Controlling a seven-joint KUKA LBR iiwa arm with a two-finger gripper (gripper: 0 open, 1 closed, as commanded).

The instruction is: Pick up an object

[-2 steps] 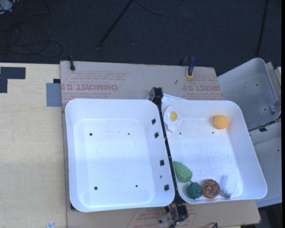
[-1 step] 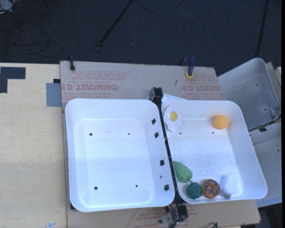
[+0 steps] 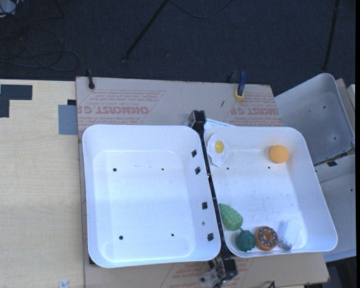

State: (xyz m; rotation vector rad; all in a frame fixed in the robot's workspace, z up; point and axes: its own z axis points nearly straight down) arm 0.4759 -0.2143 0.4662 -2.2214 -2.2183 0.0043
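White plastic forms both bins, and every candidate sits in the right bin point(image 3: 300, 161): an orange ball point(image 3: 278, 154) alone near the far wall, a fried-egg toy point(image 3: 218, 148) against the divider, and a green piece point(image 3: 230, 216), teal ball point(image 3: 246, 240), donut point(image 3: 266, 237) and pale block point(image 3: 290, 231) crowded along the near wall. Standing apart, the orange ball looks the easiest pick. The gripper's state cannot be told from this view.

Two white bins, the left bin point(image 3: 102, 155) and the right bin point(image 3: 315, 203), are sitting on brown cardboard point(image 3: 138, 104) that is carrying red lettering. In the right bin are lying a white fried egg with a yellow yolk point(image 3: 218, 148), an orange ball point(image 3: 278, 153), a light green piece point(image 3: 230, 216), a dark teal piece point(image 3: 246, 240), a brown sprinkled doughnut point(image 3: 266, 237) and a pale clear object point(image 3: 290, 233).
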